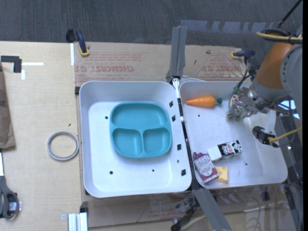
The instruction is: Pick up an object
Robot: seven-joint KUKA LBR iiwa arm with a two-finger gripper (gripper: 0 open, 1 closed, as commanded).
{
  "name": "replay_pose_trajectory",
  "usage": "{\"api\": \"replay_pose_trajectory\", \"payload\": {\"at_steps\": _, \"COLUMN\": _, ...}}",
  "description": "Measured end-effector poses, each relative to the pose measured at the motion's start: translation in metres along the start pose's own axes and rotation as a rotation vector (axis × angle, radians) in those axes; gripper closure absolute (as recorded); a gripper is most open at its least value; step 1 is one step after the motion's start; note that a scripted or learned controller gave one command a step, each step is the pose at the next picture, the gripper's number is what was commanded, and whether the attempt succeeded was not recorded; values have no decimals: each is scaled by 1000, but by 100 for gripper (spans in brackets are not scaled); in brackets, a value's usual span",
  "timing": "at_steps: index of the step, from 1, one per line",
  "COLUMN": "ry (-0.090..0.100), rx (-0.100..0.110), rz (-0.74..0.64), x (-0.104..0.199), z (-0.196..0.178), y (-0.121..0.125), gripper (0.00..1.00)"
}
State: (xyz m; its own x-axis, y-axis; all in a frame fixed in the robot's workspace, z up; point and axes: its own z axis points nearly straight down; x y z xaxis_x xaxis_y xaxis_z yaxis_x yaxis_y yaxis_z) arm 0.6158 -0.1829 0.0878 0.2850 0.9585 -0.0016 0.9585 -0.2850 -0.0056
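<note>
In the right bin an orange carrot with a green tip lies near the far wall. A small black-and-white carton rests toward the front, with a dark red packet and a yellow wedge beside it at the front left. My gripper hangs over the bin's right part, just right of the carrot and apart from it. The left bin holds a teal divided plate.
A grey tape ring lies on the wooden bench left of the bins. Scissors sit at the bench's lower left corner. A metal divider post rises between the bins at the back. Cables run by the arm on the right.
</note>
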Motion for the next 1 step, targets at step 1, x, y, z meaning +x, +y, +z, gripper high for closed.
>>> {"api": "replay_pose_trajectory", "payload": {"at_steps": 1, "ry": 1, "rx": 0, "rz": -378, "x": 28, "z": 0, "y": -28, "gripper": 100}}
